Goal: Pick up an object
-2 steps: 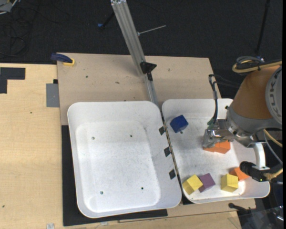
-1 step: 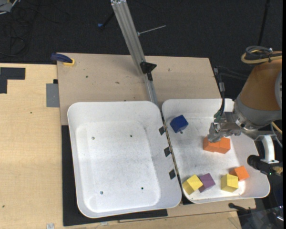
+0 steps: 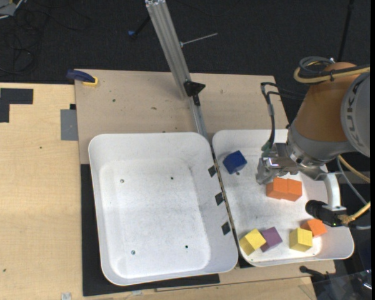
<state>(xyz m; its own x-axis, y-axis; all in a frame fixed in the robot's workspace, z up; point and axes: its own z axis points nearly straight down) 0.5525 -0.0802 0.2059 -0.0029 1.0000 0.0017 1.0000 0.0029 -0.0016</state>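
The wooden counter (image 3: 144,105) carries two shallow white plastic bins side by side. The left white bin (image 3: 150,205) has nothing to pick, and the right white bin (image 3: 250,144) holds all the blocks.

The grey arm with the orange band (image 3: 328,114) comes down into the right white bin, and its claw (image 3: 270,169) is low, touching or just beside the upper left edge of the large orange block (image 3: 285,189). How wide the claw stands, and whether it has hold of anything, cannot be told, because the wrist covers it.

Taking the large orange block as the landmark: the blue cube (image 3: 235,162) lies to its left, near the claw. The yellow cube (image 3: 252,240) and the purple cube (image 3: 271,237) touch each other below it. Another yellow cube (image 3: 301,239) and a small orange cube (image 3: 316,226) sit below and to its right.

The main risk seems to be an off-centre closing. The claw looks placed over the block's edge, so it may push the block aside or pinch only a corner, and the block could slip during lifting.
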